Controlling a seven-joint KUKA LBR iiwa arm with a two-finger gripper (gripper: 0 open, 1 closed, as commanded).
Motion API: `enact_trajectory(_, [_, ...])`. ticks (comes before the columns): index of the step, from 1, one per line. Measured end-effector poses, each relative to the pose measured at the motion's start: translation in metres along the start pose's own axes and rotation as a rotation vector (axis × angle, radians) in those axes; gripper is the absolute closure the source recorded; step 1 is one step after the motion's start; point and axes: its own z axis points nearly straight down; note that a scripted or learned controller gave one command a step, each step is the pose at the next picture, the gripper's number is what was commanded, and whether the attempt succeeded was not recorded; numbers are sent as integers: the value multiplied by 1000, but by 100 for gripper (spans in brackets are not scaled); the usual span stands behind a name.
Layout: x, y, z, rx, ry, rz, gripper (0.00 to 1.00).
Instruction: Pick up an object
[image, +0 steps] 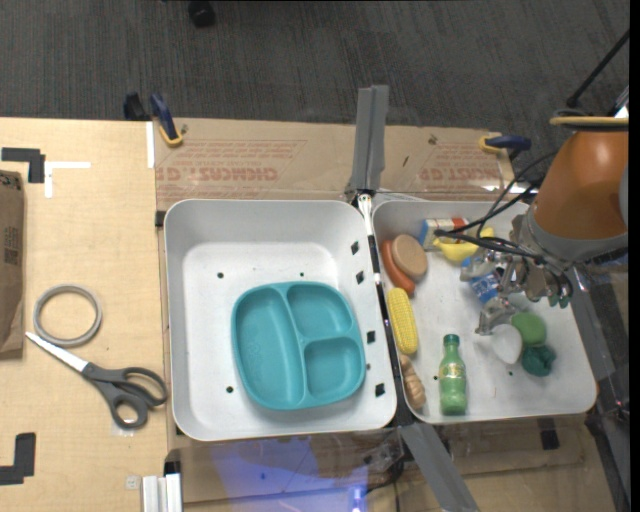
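Wooden bench (90, 200) and brown cardboard (260, 165) carry 2 shallow white bins side by side, with dark carpet beyond. On this view's left side, the bin (195, 240) holds 1 teal divided plate (298, 345) with 3 compartments. Beside it, the other bin (575, 395) holds the loose objects: 1 corn cob (402, 319) along the dividing wall, 1 brown and orange bun-like toy (407, 259) above it, 1 green bottle (452, 375) near the front, 1 small brown item (413, 388) just beside the bottle, 1 yellow piece (458, 248) near the back, and a cluster of green and white shapes (524, 340) toward the far side.

From the right, the grey arm with its orange band (590, 180) reaches in, and the gripper (497, 318) hangs low over that bin, just beside the green and white cluster. Cables and metal parts crowd the tip, so I cannot tell how the gripper is set, and nothing can be seen held.

Judging by this, the pick is not yet done: every object lies in the bin, and a grasp and a lift are left.

Off to the left on the bench lie 1 pair of scissors (105, 378) and 1 roll of tape (67, 313).
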Motion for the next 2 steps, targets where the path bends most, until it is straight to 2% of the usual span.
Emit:
enact_trajectory(1, [-2, 10, 10, -2, 6, 22, 0])
enact_trajectory(2, [-45, -15, 12, -2, 11, 57, 0])
